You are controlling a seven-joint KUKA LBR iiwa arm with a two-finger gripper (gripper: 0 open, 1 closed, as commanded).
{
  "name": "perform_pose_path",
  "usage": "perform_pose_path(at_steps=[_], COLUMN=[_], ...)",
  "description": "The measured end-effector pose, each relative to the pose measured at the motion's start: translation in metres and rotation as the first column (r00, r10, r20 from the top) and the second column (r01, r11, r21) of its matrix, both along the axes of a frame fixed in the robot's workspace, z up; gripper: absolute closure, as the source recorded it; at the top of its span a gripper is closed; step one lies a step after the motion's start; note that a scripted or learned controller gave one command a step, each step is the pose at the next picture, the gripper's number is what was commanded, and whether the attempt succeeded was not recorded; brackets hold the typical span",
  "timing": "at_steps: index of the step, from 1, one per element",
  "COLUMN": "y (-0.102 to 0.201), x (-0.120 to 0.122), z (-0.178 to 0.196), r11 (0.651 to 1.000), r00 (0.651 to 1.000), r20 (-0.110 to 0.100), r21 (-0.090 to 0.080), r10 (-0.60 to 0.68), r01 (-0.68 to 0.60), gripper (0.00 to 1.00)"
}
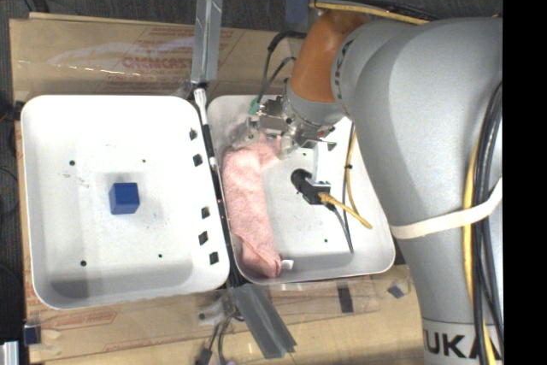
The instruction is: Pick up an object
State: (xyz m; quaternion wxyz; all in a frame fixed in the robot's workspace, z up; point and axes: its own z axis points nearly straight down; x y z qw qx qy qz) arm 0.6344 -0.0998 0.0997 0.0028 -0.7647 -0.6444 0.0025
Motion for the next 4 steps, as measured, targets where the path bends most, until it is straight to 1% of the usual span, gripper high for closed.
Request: perform_pose_path(at_steps=[1,2,3,4], y=[-0.018,-0.017,-0.017,0.028], x=[0.001,0.001,0.001,0.022], z=[-0.007,0.003,0.013,0.093], r11=[0.992,0.992,0.991,0.931], r00=[0.992,0.992,0.991,0.931], r20=[0.003,0.000,-0.002,0.007], r21=[0.002,0.003,0.003,-0.001], r10=[0.125,0.129,0.132,0.364], r01=[-0.125,-0.129,-0.132,-0.364], gripper=[0.00,1.00,1.00,1.00])
